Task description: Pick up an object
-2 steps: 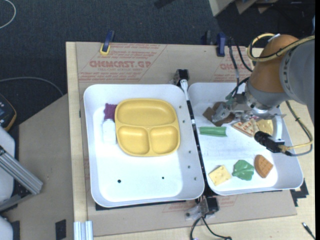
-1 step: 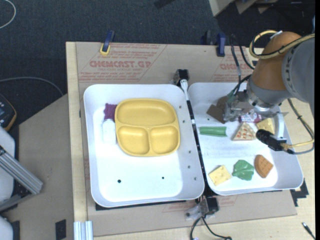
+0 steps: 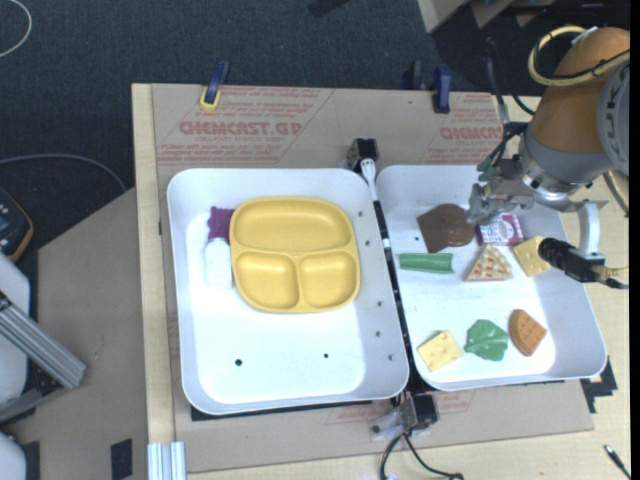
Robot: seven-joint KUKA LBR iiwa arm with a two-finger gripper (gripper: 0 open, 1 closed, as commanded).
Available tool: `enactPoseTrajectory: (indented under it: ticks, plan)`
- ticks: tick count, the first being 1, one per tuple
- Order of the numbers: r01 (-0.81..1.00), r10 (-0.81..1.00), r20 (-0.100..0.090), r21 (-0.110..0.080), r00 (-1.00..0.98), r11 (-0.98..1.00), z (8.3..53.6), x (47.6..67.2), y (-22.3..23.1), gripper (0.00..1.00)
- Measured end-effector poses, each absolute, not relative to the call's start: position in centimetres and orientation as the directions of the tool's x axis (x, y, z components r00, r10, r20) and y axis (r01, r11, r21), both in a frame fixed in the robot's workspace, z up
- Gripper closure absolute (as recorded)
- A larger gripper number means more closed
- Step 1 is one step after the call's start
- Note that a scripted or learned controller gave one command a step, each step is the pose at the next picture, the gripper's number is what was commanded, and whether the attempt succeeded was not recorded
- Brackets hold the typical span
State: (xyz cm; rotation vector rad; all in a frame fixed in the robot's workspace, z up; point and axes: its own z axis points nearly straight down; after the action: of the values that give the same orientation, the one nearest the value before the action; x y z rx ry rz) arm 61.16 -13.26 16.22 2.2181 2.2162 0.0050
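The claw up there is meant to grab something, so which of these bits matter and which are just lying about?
For the job:
claw
brown piece
green stick
pizza wedge
cheese
green leaf
bread

Lying about:
yellow tray
yellow clamp

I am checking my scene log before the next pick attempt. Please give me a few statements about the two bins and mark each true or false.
1. The yellow divided tray lies in the left bin. True.
2. The green bean pod lies on the yellow divided tray. False: it lies in the right bin, beside the brown patty.
3. The gripper is over the right bin's upper part, near the brown patty. True.
4. The pizza slice sits in the left bin. False: it is in the right bin.
5. The white bottle lies to the left of the yellow divided tray. True.
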Motion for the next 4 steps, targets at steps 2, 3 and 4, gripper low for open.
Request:
enactPoseTrajectory:
  ticks: [2, 3, 4]
  plan:
    - [1.0, 1.0, -0.001, 0.004, -0.001, 0.001, 22.5, 61.0, -13.1, 1.0]
    - [1.0, 1.0, 0.003, -0.003, -0.005, 0.005, 23.6, 58.8, -8.3, 1.0]
    - [1.0, 1.0, 0.003, -0.005, -0.005, 0.005, 22.2, 56.2, -3.4, 1.0]
